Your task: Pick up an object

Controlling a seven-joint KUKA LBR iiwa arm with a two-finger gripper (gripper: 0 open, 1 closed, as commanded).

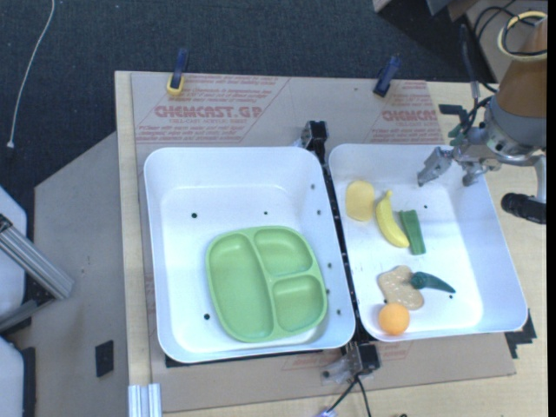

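Grey metal fingers of the pincer (451,168) hang over the far right part of the right bin (495,233), spread apart with nothing between them; we log it as open and unloaded. The arm (521,102) enters from the right with its orange band just above the wrist, so the pincer points down and slightly leftward into the bin, which we judge to be a pre-grasp hover.

Candidates for the pick all lie left of and nearer the camera than the pincer. Closest are the banana (390,221) and the green block (412,232), lying side by side and touching along their length. Just beyond them, further left, sits the yellow lemon-like piece (360,200), close to the bin's left wall. Further toward the camera we note the dark green pepper (432,281), the beige lumpy piece (400,287) and, touching it, the orange ball (394,319) at the near edge.

Well off to the left, the left bin (174,189) carries a green divided plate (265,281).

We judge the pepper the cleanest target, since it lies apart from its neighbours; the banana and block crowd each other, so a descent there risks a double or glancing contact.
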